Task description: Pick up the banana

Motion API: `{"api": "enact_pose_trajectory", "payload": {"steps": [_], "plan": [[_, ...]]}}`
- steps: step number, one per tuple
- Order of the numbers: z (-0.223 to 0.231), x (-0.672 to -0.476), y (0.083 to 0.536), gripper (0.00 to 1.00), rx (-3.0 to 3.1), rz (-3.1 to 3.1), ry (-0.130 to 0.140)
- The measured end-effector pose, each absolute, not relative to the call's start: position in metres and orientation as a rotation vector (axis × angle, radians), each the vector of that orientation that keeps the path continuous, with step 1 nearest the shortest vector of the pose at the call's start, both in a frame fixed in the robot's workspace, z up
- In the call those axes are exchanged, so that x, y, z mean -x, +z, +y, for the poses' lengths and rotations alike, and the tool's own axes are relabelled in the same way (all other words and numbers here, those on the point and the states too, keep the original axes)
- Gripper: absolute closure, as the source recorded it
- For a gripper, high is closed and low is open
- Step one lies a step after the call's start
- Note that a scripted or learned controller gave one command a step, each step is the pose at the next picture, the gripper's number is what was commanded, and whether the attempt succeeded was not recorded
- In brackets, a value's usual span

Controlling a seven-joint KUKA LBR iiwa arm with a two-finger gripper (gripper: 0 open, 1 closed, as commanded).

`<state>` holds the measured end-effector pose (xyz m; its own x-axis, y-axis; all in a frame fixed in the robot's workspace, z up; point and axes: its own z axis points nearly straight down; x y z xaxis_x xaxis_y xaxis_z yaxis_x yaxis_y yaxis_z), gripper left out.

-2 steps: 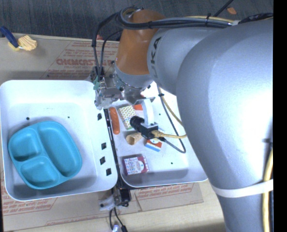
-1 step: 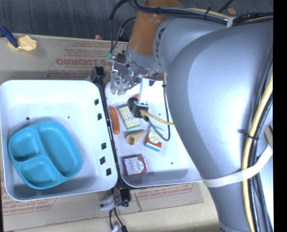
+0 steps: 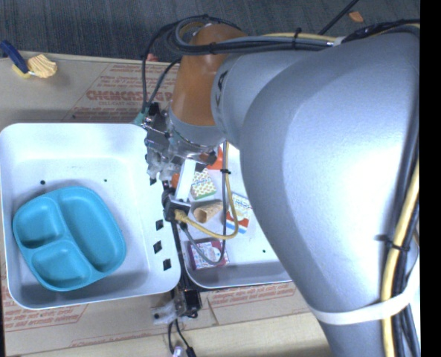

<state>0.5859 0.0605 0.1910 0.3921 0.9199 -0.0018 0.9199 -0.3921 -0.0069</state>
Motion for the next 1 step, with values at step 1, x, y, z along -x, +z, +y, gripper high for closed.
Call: {"api": "enact_pose_trajectory", "payload": {"steps": [1], "plan": [[0.1362, -0.5841, 0.2065, 1.00, 2.457, -1.954, 0.006]]}}
